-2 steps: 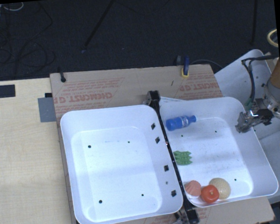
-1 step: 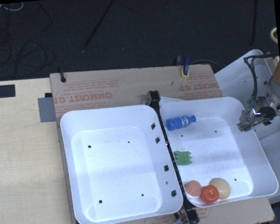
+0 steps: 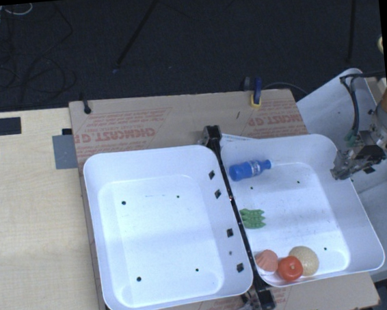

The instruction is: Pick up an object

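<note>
Red mirrored print runs across the brown cardboard sheet (image 3: 176,122) under the two bins; it seems to read "CHEMCRST, G.P" upside down, though the letters are too blurred to be sure. A blue clamp with a yellow tip (image 3: 255,91) grips the sheet's far edge.

The shallow white right bin (image 3: 356,230) holds the pickable things. A small blue plastic bottle with a white cap end (image 3: 249,169) lies on its side near the far left corner (any label on it is too small to read). A flat green ridged piece (image 3: 252,218) lies by the left wall, midway down. In the near left corner three round items touch: a pale pink one (image 3: 266,260), a red tomato-like ball (image 3: 289,268) and a tan ball (image 3: 305,259).

The shallow white left bin (image 3: 95,195) sits beside it.

The grey metal gripper (image 3: 351,160) hangs over the right bin's right rim, well apart from all the objects; whether its claw is apart or together I cannot tell
</note>
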`<action>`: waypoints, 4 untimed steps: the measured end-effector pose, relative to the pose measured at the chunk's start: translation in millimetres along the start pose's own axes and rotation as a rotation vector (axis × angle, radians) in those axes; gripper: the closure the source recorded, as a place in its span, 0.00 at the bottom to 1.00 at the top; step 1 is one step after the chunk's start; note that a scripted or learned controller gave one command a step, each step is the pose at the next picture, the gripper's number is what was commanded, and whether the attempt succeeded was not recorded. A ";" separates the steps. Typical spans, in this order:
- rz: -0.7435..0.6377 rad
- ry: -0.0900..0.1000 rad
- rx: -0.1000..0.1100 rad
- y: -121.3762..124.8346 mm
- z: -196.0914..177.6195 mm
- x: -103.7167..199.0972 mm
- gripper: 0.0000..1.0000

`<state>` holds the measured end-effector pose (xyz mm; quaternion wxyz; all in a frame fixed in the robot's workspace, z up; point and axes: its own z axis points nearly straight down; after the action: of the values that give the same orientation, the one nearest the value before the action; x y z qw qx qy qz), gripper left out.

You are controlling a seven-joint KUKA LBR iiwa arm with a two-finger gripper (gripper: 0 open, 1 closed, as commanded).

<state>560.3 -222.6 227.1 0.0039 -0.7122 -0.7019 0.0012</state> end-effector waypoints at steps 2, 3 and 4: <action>-0.021 0.000 0.001 -89.3 -14.3 174.9 1.00; -0.014 -0.003 -0.003 -87.8 -15.2 170.7 0.00; -0.013 -0.007 -0.005 18.9 81.0 119.9 0.00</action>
<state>580.4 -102.6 146.5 -0.0002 -0.7075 -0.7067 0.0018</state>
